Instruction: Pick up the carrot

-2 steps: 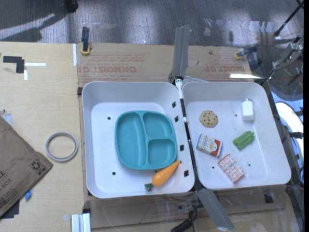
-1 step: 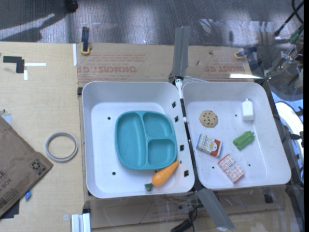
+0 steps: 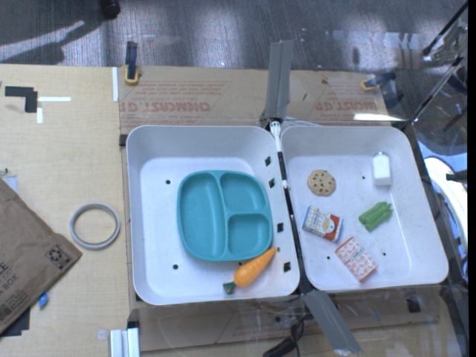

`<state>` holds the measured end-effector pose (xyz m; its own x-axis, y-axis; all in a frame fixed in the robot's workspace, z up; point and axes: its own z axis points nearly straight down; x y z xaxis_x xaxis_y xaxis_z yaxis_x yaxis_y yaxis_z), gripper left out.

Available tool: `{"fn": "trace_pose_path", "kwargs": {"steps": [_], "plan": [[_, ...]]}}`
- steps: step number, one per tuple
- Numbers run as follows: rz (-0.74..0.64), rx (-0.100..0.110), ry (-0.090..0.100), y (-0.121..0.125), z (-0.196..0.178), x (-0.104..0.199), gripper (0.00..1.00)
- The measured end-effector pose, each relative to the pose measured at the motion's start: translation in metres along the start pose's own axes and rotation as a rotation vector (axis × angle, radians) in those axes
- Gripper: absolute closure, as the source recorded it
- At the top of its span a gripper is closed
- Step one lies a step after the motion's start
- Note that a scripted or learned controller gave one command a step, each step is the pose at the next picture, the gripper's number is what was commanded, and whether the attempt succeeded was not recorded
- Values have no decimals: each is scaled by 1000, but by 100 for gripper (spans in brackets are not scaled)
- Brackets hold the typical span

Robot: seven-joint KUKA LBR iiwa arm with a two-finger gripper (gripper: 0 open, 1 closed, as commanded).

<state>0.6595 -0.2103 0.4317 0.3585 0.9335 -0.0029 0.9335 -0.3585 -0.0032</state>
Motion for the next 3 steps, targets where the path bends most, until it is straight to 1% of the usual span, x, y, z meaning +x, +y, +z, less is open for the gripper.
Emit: {"fn": "trace_pose_path", "kwargs": {"steps": [1,2,3], "plan": [[-48,0,0,-12,55,4,0],[134,-2,1,1,-9,-2,0],[89,1,1,-51,-9,61,0]]}}
